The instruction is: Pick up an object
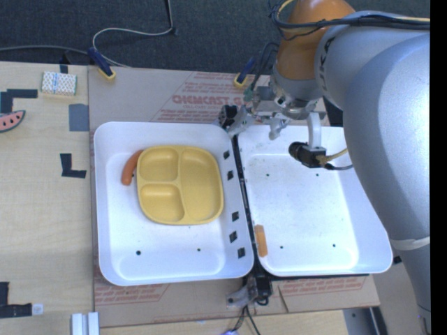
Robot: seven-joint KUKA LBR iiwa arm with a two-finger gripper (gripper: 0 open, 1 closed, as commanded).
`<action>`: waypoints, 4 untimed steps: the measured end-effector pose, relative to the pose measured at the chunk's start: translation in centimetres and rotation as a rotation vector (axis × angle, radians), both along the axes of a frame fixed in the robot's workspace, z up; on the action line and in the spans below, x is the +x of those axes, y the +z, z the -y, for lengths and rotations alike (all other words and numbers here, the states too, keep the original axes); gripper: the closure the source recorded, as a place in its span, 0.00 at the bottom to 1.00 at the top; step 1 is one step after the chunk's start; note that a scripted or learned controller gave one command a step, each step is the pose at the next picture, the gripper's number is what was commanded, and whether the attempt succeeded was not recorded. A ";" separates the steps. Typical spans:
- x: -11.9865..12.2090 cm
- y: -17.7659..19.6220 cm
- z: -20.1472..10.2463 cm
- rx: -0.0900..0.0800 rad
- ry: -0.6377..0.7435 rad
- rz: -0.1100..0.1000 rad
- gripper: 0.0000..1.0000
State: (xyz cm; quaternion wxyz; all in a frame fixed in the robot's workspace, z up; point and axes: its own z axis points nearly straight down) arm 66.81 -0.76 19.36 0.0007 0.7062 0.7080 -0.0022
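Two white bins side by side, yellow divided plate (180, 184) in left bin (112, 257) half-hiding an orange carrot (129, 168), second small carrot (260, 240) at right bin (363, 257) left wall, gripper (274, 125) above bins' far junction, too cluttered to read, arm (377, 103) covering right bin's far corner.

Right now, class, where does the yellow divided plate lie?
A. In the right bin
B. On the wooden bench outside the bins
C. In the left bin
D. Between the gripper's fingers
C: the yellow plate lies flat on the floor of the left bin, with an orange sausage-shaped thing at its left edge, while the gripper hangs over the far edge of the right bin.
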 end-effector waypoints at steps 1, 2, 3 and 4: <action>0.0 1.0 0.0 -0.001 0.001 -0.001 1.00; 0.0 1.0 0.0 -0.002 0.001 -0.001 0.00; 0.0 1.9 0.0 -0.003 0.002 -0.001 1.00; 0.0 1.9 0.0 -0.004 0.002 -0.001 0.00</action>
